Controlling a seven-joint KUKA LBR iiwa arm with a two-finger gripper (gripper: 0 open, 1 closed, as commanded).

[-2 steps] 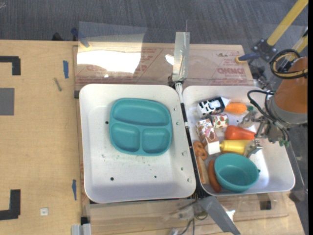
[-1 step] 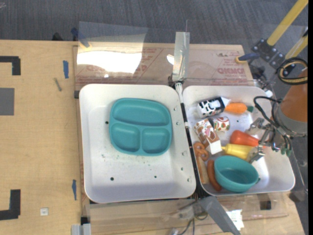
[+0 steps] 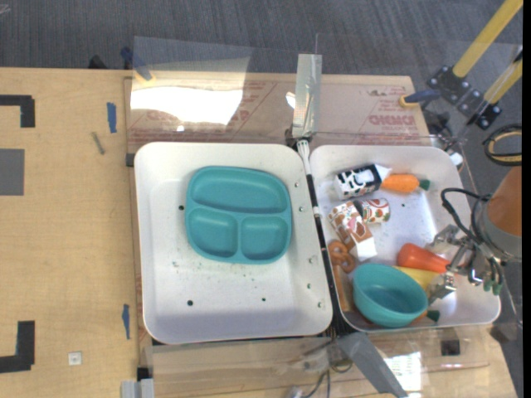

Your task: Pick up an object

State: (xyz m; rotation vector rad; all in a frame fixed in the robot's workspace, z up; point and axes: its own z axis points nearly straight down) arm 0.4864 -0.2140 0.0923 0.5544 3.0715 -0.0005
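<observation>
The right bin (image 3: 477,309) holds several small things. A black-and-white bottle (image 3: 358,179) and an orange carrot (image 3: 403,183) lie at its back. Two patterned packets (image 3: 355,220) and a brown pretzel (image 3: 340,254) lie on the left. A teal bowl (image 3: 389,293) sits at the front, with an orange toy (image 3: 421,258) and a yellow piece (image 3: 421,277) beside it. My gripper (image 3: 446,263) hangs low at the bin's right side, open, one finger on each side of the orange toy's right end. The toy rests on the bin floor.
The left bin (image 3: 158,247) holds a teal divided plate (image 3: 239,214). A clear upright divider (image 3: 305,98) stands behind the wall between the bins. Black cables (image 3: 460,197) loop over the right bin's far right corner. A yellow-and-black stand (image 3: 473,65) is at the top right.
</observation>
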